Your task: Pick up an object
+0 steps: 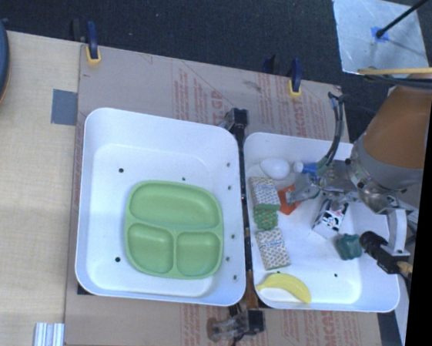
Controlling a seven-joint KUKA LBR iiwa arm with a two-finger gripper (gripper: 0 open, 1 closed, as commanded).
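You have several candidate objects, and all of them lie in the right-hand bin. A yellow banana sits at its near edge. A row of small patterned packets runs along its left wall. A white egg-shaped piece rests near the far left corner. A small black-and-white carton lies near the middle, a teal lump sits just beside it toward the right, and a bit of red shows between the packets and the carton.

The tool hangs low over the middle of this bin, close to the red bit and the carton. Dark metal parts and cables crowd around it, so you cannot tell how far its tips are parted, and you see nothing clearly gripped between them. Judging from that, the pick is not done: every object appears to rest on the bin floor, and the closing and lifting are still ahead.

The arm, grey with an orange band, reaches in from the right. The left-hand bin holds a green divided plate. Both bins sit on brown cardboard clamped to the wooden table.
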